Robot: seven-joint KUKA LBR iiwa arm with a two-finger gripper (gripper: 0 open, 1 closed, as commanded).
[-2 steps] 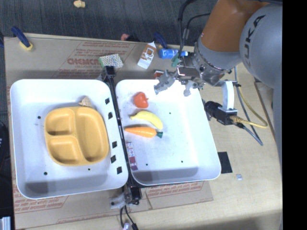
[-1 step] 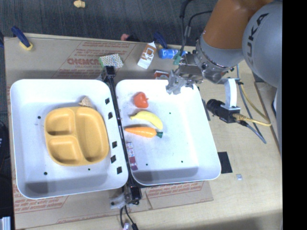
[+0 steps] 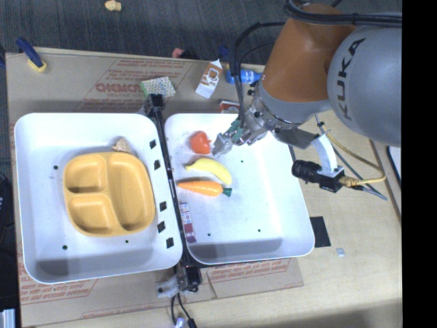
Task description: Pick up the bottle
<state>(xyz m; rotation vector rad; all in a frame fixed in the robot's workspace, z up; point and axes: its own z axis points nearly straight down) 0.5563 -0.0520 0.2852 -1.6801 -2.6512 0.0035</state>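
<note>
My gripper [image 3: 224, 144] hangs low over the back left part of the right bin [image 3: 287, 210]. It is just right of a red tomato [image 3: 199, 142] and just above the end of a yellow banana [image 3: 210, 169]. An orange carrot [image 3: 200, 188] with a green tip lies in front of the banana. The arm's wrist and orange band cover the bin's back right corner, so what lies under them is hidden.
The left bin [image 3: 34, 183] holds a yellow divided plate [image 3: 108, 193], with a small tan thing [image 3: 121, 143] at its back edge. Behind the bins on the cardboard lie a small carton [image 3: 209, 79], a green patterned sponge [image 3: 158, 86] and a blue clip [image 3: 30, 55].
</note>
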